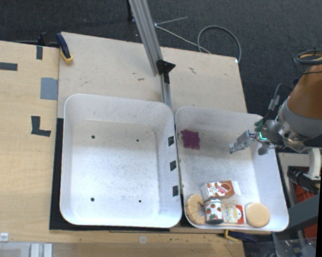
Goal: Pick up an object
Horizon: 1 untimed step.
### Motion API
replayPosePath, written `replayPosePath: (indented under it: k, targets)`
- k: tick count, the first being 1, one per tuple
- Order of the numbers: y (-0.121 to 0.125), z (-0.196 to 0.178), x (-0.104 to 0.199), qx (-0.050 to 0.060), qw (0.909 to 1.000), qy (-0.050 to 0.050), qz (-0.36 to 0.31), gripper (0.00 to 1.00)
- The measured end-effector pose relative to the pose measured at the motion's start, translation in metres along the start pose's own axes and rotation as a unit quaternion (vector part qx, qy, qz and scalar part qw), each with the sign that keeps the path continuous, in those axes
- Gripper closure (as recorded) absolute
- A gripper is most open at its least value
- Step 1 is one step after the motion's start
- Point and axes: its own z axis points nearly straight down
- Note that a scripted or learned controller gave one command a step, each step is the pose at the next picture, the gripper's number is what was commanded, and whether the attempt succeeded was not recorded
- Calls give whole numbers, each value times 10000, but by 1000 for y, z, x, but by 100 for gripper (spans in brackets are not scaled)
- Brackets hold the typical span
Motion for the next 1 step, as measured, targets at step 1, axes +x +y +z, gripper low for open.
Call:
replayPosePath:
  k: [1]
  targets:
    - [1, -2, 0, -22, 10000, -6, -8, 0]
